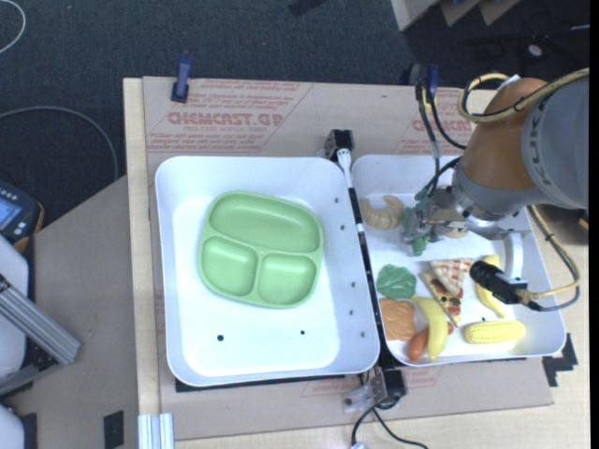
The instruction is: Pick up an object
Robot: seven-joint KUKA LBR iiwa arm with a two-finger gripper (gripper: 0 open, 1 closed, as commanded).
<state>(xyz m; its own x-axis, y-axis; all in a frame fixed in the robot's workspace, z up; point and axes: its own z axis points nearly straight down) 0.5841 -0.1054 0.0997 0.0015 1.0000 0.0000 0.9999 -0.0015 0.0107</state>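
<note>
- Right shallow white plastic bin (552, 340), far half: grey two-finger gripper (418, 235) low over the floor.
- Just off toward the bin's left wall: tan toy croissant (380, 215), long axis along that wall.
- Spread or pinched? Cannot tell.

A pale green divided plate (260, 249) sits in a white bin (178, 279); the other white bin (541, 340) holds a yellow banana (434, 322), yellow corn (494, 331), a dark green leaf (396, 281) and a tan croissant (382, 214). The surface (234, 115) is tan with red lettering; the arm (524, 148) is grey and orange.
</note>
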